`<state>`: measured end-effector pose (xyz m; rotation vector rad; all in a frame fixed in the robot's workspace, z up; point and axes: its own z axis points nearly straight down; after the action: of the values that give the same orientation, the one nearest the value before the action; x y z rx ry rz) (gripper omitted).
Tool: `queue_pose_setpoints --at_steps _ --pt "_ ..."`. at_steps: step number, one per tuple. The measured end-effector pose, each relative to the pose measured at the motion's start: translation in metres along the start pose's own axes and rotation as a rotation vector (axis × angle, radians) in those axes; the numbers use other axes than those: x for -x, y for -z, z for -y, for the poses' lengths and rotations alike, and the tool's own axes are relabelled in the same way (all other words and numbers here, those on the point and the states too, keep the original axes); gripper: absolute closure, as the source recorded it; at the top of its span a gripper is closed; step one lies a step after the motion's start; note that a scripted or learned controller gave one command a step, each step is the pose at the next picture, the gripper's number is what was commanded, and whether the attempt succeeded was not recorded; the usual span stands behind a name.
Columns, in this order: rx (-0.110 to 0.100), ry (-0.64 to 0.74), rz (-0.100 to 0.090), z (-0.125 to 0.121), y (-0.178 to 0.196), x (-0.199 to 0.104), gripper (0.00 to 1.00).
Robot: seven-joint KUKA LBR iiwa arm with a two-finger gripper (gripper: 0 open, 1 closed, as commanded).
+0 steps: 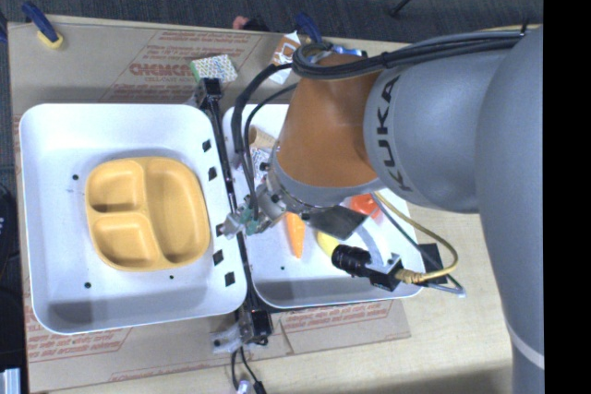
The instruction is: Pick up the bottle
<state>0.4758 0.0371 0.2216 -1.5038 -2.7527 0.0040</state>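
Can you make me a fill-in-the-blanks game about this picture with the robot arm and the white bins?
1. The yellow tray with three sections lies in the ____ bin.
2. The robot arm has a band of ____ colour above its wrist.
3. There are ____ white bins side by side on the bench.
4. The arm hangs over the ____ bin.

Missing words: left; orange; two; right
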Motion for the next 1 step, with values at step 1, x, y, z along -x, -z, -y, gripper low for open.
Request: queue_pose_setpoints --at_steps 1 --pt "0.003 0.339 0.005 0.1053 0.0170 0.1651 1.00"
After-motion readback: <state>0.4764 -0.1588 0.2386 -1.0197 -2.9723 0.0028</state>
